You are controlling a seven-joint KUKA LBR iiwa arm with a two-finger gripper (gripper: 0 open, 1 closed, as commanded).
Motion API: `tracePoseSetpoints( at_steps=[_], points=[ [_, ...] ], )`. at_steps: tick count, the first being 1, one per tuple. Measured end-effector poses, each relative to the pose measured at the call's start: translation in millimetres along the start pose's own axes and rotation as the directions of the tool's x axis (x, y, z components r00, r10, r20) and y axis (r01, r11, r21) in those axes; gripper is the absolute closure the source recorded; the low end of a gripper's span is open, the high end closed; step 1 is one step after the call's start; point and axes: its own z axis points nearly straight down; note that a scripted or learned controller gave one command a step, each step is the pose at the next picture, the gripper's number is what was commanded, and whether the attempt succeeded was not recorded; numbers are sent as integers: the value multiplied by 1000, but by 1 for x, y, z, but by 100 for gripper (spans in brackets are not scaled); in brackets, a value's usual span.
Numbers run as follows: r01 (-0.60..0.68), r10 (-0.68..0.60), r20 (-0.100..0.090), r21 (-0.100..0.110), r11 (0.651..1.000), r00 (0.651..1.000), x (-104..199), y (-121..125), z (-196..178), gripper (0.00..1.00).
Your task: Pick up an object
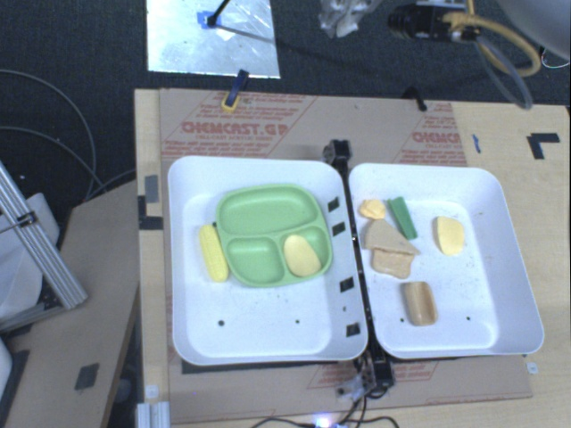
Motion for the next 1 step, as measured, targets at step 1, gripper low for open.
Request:
tracePoseSetpoints(
  at_steps=[1],
  points=[
    [12,-12,1,14,1000,1000,73,-70,97,100]
  ],
)
